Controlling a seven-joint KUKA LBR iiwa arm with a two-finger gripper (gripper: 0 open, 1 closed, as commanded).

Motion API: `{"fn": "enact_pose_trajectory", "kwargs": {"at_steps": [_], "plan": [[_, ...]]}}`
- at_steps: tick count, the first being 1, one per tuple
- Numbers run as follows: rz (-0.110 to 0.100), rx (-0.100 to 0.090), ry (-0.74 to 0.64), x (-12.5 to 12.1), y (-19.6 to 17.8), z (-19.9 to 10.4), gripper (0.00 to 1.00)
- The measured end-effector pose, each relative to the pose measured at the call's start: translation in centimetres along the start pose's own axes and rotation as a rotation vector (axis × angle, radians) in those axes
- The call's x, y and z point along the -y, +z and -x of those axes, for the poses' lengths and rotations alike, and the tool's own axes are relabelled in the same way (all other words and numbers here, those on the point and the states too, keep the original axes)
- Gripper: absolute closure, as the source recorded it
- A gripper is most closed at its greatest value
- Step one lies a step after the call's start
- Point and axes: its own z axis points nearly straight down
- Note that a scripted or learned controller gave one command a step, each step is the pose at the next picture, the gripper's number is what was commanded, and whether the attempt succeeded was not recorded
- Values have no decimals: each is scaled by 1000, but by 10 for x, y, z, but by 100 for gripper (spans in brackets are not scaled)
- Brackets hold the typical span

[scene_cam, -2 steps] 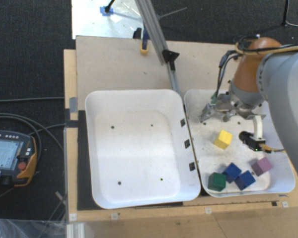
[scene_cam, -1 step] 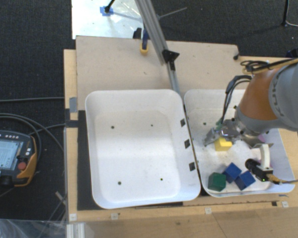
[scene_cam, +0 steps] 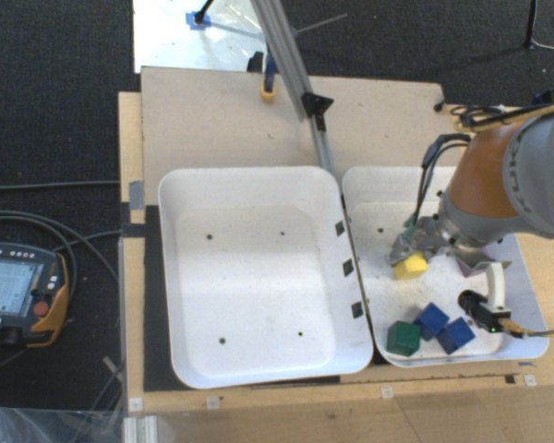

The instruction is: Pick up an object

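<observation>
Gripper (scene_cam: 408,252) low in right bin (scene_cam: 374,192), touching yellow block (scene_cam: 411,267); finger state can't tell, grasp unclear. Green block (scene_cam: 403,338) and two blue blocks (scene_cam: 433,319) (scene_cam: 455,335) sit near that bin's front rim.

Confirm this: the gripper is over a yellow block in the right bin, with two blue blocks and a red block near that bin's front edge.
One error: no red block. The camera view shows a green block beside the two blue blocks near the right bin's front edge. The gripper is indeed over the yellow block.
</observation>
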Motion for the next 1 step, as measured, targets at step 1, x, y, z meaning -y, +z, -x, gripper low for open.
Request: {"fn": "enact_pose_trajectory", "kwargs": {"at_steps": [1], "plan": [[5,-3,-11,6,-91,-101,100]]}}
